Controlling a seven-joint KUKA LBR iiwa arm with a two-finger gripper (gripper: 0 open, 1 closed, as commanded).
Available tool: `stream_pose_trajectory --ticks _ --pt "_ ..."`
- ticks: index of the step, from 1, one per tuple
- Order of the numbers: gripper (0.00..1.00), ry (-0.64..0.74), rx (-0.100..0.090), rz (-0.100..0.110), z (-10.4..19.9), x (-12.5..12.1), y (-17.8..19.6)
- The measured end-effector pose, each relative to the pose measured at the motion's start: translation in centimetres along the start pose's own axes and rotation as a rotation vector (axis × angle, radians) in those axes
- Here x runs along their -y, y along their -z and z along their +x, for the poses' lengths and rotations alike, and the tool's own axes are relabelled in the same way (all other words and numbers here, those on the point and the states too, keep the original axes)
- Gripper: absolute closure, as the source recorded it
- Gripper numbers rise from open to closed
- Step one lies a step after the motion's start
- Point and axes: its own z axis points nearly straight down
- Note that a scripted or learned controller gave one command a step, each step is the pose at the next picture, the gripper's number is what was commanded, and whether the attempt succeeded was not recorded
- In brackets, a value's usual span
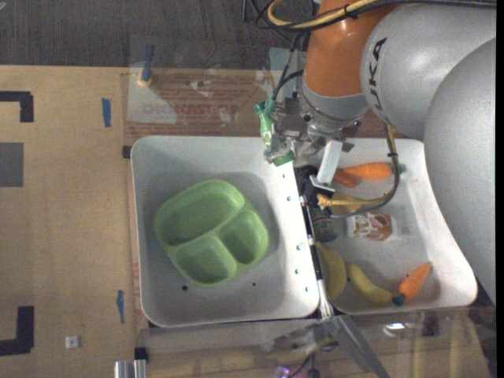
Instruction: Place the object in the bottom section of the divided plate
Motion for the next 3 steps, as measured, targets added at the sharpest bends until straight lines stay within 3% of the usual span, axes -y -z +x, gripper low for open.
stream_pose_trajectory --ticks 1,2,3 --pt "1.0 0.001 0.0 -0.001 0.1 -0.1 1.0" --pt "1.0 -0.053 0.001 0.004 11.1 6.4 0.0" --pt "0.0 -0.054 0.001 0.004 11.1 6.4 0.1"
